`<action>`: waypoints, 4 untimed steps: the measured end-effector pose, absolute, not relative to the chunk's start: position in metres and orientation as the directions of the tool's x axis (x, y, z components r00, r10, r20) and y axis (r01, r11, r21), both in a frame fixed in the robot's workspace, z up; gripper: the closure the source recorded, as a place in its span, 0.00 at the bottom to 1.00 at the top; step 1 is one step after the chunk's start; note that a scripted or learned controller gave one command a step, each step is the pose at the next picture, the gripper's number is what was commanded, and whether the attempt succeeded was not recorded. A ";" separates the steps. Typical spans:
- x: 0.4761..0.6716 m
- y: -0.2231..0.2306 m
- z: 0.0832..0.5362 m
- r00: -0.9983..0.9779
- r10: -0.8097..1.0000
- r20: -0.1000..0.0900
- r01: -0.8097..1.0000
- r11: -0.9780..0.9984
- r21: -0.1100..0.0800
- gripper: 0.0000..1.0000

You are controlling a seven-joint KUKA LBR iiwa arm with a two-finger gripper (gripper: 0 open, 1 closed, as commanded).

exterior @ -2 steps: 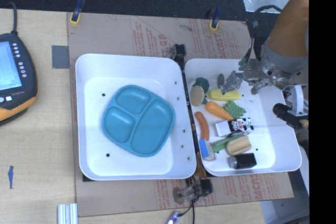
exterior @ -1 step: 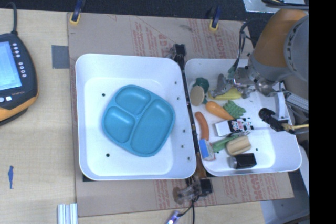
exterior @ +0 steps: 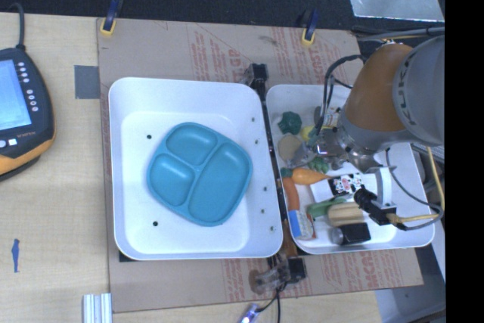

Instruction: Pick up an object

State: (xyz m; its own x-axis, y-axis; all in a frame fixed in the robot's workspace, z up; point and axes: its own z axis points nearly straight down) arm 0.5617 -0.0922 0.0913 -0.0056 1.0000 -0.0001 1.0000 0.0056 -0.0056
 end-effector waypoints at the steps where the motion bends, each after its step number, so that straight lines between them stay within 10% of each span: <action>1: 0.551 -0.111 0.092 -0.006 1.000 0.000 1.000 0.006 -0.005 0.00; 2: 0.523 -0.118 0.092 -0.006 1.000 0.000 1.000 0.006 -0.004 0.00; 3: 0.523 -0.119 0.102 -0.009 1.000 -0.001 1.000 0.009 -0.006 1.00; 4: 0.523 -0.118 0.102 -0.009 1.000 -0.001 1.000 0.009 -0.006 0.00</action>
State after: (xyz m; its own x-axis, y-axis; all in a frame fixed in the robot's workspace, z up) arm 0.5234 -0.1185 0.1017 -0.0086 1.0000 -0.0013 0.9999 0.0086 -0.0056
